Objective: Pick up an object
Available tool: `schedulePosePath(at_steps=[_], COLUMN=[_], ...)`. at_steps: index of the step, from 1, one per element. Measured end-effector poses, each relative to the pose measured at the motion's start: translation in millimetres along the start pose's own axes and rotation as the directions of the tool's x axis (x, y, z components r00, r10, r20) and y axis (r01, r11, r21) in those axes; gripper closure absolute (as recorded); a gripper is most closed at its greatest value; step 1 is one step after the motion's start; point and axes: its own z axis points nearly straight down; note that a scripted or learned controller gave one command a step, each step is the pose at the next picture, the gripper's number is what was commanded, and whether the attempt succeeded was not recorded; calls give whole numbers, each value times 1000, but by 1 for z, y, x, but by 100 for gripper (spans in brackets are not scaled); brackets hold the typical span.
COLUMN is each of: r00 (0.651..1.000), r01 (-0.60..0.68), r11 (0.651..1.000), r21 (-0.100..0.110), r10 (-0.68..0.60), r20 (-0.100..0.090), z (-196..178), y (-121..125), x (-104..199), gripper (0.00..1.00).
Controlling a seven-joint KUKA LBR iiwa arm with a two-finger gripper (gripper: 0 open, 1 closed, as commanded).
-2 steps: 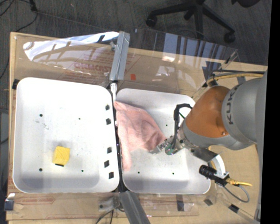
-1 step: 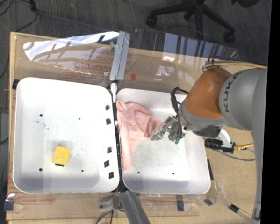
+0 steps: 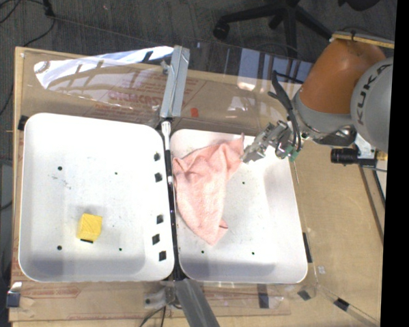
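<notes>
Two bins on the counter (image 3: 338, 221): pink cloth (image 3: 204, 187) is lying along the right bin's (image 3: 282, 252) left side; its top corner is lifting toward the pincer (image 3: 254, 153) w/ fingers closing on it, prob. a corner pinch. Yellow block (image 3: 90, 227) is sitting in the left bin (image 3: 46, 185).

Arm (image 3: 359, 79): big rounded orange shell at top right, glossy, with a pale highlight along its upper edge. Next to it a light grey housing carrying black "KUKA" lettering (only partly readable, cut by the frame edge). Below the orange part sits a darker grey ring, then a short black cylindrical stub (image 3: 345, 156) sticking out sideways with a silver tip. Black cables (image 3: 282, 95) loop from the orange shell down toward the wrist. Gripper (image 3: 254, 152): small, metallic grey-silver, angular linkage look, with a bit of green and some thin wiring at its base. Fingers slim and pale metal; too small to make out finer detail.
</notes>
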Motion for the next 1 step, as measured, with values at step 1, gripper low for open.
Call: schedulePosePath(at_steps=[1], r00=[992], r01=[128], r11=[992], r21=[0], r10=[-128], r20=[-1], z=[-55], y=[-9], x=[16], gripper=[100])
